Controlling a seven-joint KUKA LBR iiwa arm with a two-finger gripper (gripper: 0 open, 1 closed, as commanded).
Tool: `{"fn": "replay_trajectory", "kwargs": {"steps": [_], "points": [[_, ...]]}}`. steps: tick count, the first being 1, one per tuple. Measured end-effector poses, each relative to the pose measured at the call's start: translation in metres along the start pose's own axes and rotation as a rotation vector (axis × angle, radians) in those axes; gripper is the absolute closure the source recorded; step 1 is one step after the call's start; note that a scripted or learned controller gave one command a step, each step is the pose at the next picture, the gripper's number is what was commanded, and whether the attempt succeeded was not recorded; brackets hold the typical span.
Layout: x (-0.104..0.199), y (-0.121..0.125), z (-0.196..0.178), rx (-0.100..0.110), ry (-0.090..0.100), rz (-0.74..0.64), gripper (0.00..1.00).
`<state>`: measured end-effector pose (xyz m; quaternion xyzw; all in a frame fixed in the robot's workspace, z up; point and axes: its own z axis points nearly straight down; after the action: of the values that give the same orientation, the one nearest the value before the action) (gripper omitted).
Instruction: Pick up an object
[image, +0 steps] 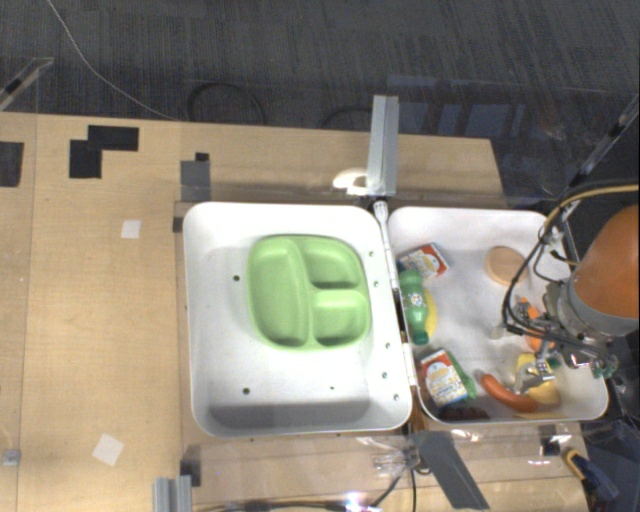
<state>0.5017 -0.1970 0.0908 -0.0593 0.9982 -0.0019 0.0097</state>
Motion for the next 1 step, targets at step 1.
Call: {"fn": "replay_trajectory", "kwargs": {"steps": [1], "points": [[-0.0149,0.0294,-0.0003,0.003,0.000,-0.015,0.00]]}}
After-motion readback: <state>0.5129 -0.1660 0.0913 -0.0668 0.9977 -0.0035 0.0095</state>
